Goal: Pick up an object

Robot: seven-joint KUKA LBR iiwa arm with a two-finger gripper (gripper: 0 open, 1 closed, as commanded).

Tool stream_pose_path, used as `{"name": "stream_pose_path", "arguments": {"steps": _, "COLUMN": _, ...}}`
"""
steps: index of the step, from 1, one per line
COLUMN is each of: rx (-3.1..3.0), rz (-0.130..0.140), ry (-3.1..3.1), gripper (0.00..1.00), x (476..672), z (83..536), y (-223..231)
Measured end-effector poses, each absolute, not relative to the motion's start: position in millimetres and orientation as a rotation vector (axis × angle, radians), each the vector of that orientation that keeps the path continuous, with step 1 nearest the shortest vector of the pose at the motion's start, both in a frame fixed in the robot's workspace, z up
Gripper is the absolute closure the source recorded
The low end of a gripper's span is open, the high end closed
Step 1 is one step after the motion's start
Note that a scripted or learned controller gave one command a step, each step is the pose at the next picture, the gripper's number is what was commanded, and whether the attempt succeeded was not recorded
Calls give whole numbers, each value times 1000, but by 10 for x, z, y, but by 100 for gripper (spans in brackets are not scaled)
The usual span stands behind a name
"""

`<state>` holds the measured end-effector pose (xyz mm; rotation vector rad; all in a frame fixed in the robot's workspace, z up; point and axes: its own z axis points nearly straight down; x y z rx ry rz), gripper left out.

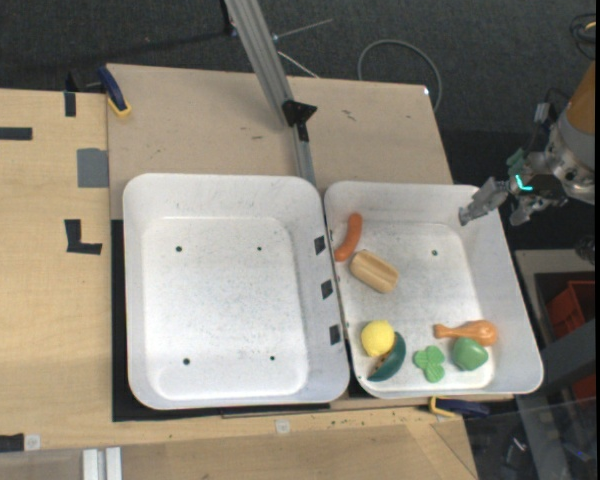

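Both bins look like matt white plastic, faintly speckled. Bench: pale wood grain, matt. Along the right bin's near edge, lemon and green pepper show smooth, slightly glossy plastic. Slanted pole: brushed metal.

You are looking at a robotics lab, not a home or shop. The desk is plain board, marked with black tape and held by a blue clamp. Two white bins sit side by side on it, and the right one holds toy food, not real food. A metal rail slants over the desk, a loose cable lies on dark carpet behind, and the arm reaches in at the right.
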<state>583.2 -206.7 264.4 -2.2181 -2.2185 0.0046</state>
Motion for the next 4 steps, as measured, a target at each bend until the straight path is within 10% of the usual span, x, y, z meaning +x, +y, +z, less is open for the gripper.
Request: {"name": "stream_pose_path", "arguments": {"steps": 4, "rx": -2215, "rz": 6, "ry": -2220, "gripper": 0, "x": 5760, "z": 1053, "y": -1883}}
